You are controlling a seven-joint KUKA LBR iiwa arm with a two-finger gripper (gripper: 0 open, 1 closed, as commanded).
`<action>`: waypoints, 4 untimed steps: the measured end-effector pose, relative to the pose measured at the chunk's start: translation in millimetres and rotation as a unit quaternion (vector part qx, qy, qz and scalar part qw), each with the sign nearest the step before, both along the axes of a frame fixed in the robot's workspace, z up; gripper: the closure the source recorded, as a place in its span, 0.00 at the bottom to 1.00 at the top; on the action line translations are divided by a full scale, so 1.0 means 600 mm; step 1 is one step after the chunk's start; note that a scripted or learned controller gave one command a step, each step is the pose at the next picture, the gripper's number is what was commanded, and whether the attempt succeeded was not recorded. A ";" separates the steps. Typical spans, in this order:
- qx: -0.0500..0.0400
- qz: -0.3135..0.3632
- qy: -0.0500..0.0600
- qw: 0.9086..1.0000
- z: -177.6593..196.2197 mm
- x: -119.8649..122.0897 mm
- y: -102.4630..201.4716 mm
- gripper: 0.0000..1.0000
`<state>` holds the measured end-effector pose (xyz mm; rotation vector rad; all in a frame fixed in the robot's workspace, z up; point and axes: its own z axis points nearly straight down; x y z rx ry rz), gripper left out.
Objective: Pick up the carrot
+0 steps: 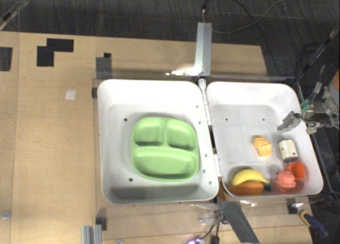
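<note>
Camera view: the orange carrot (248,187) lies at the right white bin's (239,104) near wall, tucked under the yellow banana (247,176). The grey 2-finger gripper (291,122) hangs over that bin's right rim, well apart from the carrot; finger state: cannot tell.

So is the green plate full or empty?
Empty. The green three-compartment plastic plate in the left white bin shows bare green in all its compartments; the toy food lies in the right bin.
</note>
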<state>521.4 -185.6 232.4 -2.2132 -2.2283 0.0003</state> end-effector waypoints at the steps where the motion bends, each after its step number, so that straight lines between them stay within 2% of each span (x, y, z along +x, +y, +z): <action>1: 0.000 0.024 0.000 1.000 -0.057 0.061 0.026 0.00; 2: 0.000 0.039 0.000 0.999 -0.200 0.050 0.080 0.00; 3: 0.000 0.039 0.000 0.999 -0.199 0.051 0.080 0.00; 4: -0.003 0.223 -0.007 0.975 -0.239 0.064 0.150 0.00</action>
